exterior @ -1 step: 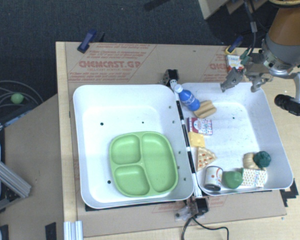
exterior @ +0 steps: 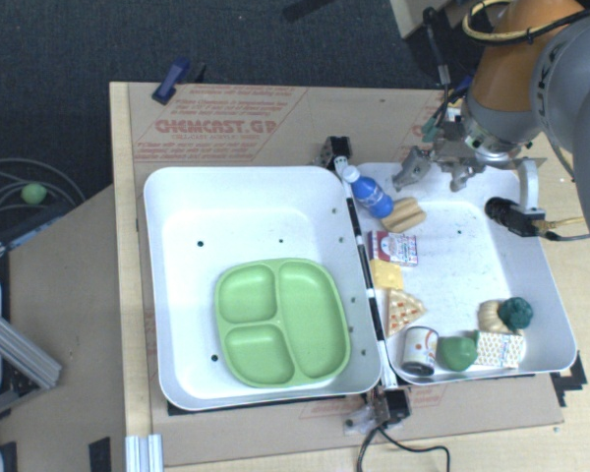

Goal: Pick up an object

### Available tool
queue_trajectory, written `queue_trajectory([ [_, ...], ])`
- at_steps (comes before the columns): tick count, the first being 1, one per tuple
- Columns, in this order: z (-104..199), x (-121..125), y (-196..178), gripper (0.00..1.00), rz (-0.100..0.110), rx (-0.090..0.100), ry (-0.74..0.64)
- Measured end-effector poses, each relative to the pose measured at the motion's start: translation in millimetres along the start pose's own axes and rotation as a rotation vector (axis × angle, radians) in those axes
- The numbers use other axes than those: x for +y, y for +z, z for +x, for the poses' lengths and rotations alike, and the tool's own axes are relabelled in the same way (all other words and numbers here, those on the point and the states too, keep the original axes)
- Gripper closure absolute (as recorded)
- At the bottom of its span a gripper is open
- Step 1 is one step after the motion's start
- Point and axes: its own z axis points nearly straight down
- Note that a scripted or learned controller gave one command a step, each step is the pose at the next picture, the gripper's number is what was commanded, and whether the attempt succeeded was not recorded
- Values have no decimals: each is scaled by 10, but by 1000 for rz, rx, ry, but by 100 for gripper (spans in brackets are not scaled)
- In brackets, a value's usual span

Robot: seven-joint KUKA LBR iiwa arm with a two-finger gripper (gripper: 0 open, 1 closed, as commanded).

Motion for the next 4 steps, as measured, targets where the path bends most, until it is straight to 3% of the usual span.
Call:
queue_trajectory([
  [1,105,-329,777,0,0,-1,2],
  [2,92,-1094,777,0,-1,-1,2],
  [3,2,-370,766,0,-5,-2,1],
  [4,102,-545,771,0,-1,-1,1],
])
